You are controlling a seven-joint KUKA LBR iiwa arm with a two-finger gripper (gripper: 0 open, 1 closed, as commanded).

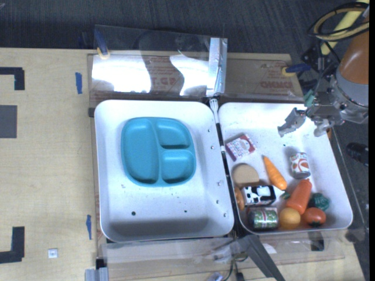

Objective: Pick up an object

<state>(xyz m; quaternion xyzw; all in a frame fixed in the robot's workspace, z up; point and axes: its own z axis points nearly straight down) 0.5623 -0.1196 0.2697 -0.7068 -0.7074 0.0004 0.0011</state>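
Observation:
My gripper (306,126) hangs over the back right part of the right bin (266,117), its fingers spread open with nothing between them. Below it in the bin lie a small red and white can (299,164), an orange carrot (274,172) and a red and white packet (240,146). Nearer the front sit a brown bread slice (246,173), a black and white carton (258,195), a green can (265,217), an orange fruit (289,217), a red pepper (300,195), a tomato (314,216) and a dark green piece (320,202).
The left bin (117,204) holds a blue divided plate (158,151). A clear plastic sheet (158,69) stands behind the left bin. Yellow and black cables (337,22) loop at the top right above the arm's orange band (355,66).

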